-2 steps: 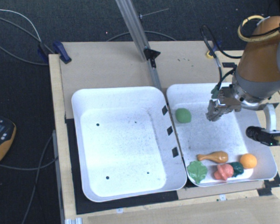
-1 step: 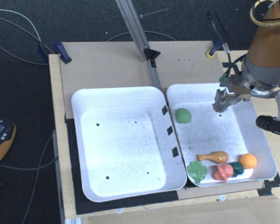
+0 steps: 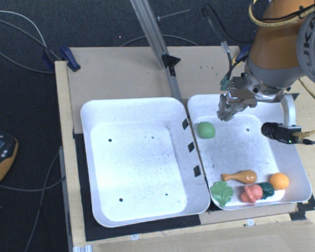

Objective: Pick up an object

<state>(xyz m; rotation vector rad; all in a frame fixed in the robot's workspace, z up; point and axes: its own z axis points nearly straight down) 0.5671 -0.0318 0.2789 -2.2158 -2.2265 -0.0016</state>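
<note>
At the far left edge of the frame a black and orange handheld device [image 3: 0,152] lies on the dark floor, with thin cables looping around it; a blue clamp [image 3: 69,58] grips the upper left corner of the wooden bench [image 3: 118,72]; the left bin [image 3: 93,113] fills the centre left of the frame, its white floor speckled with small dark marks; a grey metal post [image 3: 153,39] slants from the top centre down to the seam where the two bins meet.

The right bin [image 3: 300,181] holds every loose object; a green ball [image 3: 205,130] sits in its upper left part, just right of the seam, round and so with no long axis; along the lower edge a leafy green toy [image 3: 221,192] lies near the lower left corner; just above it a tan drumstick [image 3: 240,176] lies with its long axis nearly horizontal, thin end pointing left and thick end right; then a pink lump [image 3: 250,193], touching a dark teal piece [image 3: 266,189], and an orange ball [image 3: 279,181] furthest right.

The gripper [image 3: 225,114] hangs over the upper part of the right bin, just above and right of the green ball; whether its tips are spread or together I cannot tell; nothing is seen between them; the grey and orange arm [image 3: 281,32] fills the upper right.
</note>
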